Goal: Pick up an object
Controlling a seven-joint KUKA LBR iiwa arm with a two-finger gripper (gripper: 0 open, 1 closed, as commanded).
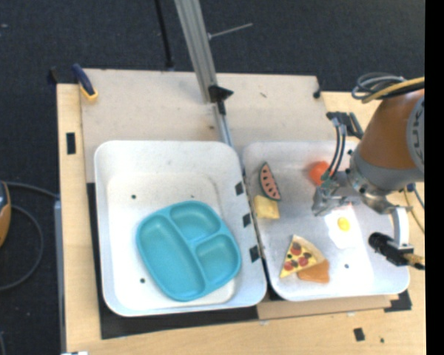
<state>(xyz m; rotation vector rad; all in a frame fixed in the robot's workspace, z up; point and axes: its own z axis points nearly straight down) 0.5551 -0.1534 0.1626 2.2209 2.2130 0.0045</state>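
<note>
The right bin (281,157) holds several toy foods: a watermelon slice (269,181), a yellow chunk (266,208), a pizza slice (301,257) with an orange piece (315,274) beside it, a fried egg (342,228), and an orange-red ball (317,171). My gripper (327,200) reaches down into the bin between the ball and the fried egg, just right of the bin's middle. No object shows between its fingers.
The left bin (133,161) holds a blue divided plate (189,250). A metal post (196,35) rises behind the bins. Black clips line the seam between bins (246,220). The arm's orange wrist (388,132) hangs over the right bin's far right side.
</note>
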